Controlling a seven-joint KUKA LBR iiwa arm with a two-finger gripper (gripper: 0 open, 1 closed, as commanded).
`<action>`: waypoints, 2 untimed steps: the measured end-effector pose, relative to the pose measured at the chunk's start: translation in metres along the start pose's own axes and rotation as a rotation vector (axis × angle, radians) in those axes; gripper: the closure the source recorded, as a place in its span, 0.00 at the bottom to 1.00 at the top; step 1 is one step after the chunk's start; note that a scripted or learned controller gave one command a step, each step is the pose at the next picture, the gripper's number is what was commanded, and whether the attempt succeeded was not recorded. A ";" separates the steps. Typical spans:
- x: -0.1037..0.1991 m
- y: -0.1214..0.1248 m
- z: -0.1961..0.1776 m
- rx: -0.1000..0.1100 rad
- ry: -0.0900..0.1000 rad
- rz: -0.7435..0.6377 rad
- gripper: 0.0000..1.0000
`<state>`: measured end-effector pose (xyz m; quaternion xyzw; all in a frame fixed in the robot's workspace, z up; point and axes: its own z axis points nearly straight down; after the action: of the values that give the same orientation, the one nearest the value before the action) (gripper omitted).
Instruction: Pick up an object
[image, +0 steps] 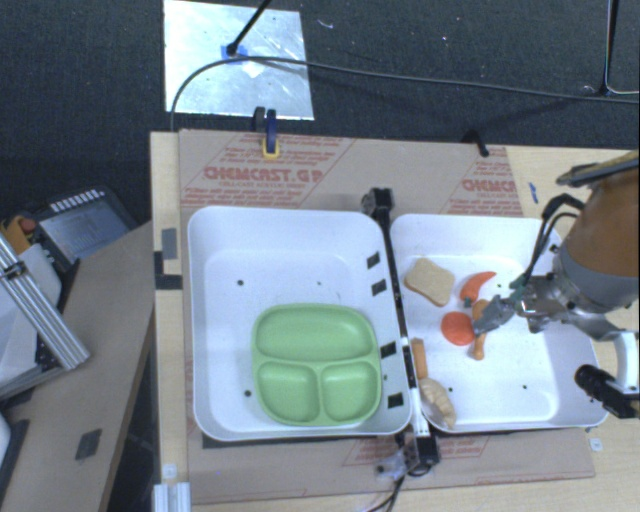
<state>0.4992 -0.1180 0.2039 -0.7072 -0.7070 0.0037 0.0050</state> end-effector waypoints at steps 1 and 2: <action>0.000 0.003 -0.007 -0.014 -0.002 -0.003 0.00; 0.004 -0.004 0.051 -0.010 -0.001 -0.001 0.00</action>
<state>0.4942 -0.1142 0.1528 -0.7067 -0.7075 0.0003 0.0011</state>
